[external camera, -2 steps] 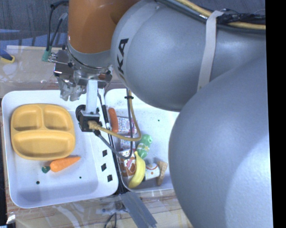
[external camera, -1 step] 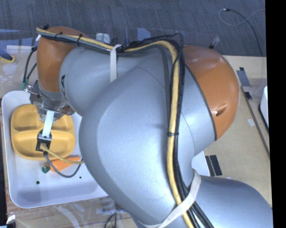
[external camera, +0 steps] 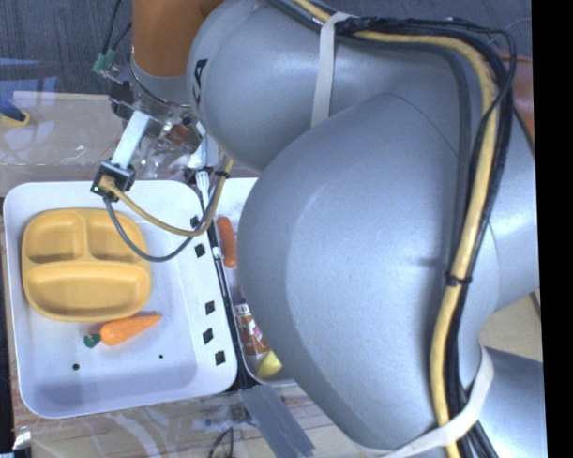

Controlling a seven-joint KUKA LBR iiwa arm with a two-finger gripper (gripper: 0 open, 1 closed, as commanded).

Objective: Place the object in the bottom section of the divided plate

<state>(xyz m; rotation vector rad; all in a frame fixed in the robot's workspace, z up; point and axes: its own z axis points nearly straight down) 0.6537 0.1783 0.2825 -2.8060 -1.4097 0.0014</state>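
A yellow divided plate [external camera: 81,263] lies in the left white bin [external camera: 179,368], with two small sections toward the top and one large section toward the bottom. An orange toy carrot [external camera: 129,328] with a green tip lies on the bin floor just below the plate. The arm's wrist with its orange band sits over the bin's top rim, and the gripper [external camera: 162,143] is above the plate's upper right, mostly hidden by the wrist and its fittings.
The big grey arm covers most of the right bin. At its left side an orange-red sausage-like item [external camera: 227,240], a small bottle [external camera: 250,330] and a yellow item [external camera: 269,365] peek out. Black markers dot the divider between the bins.
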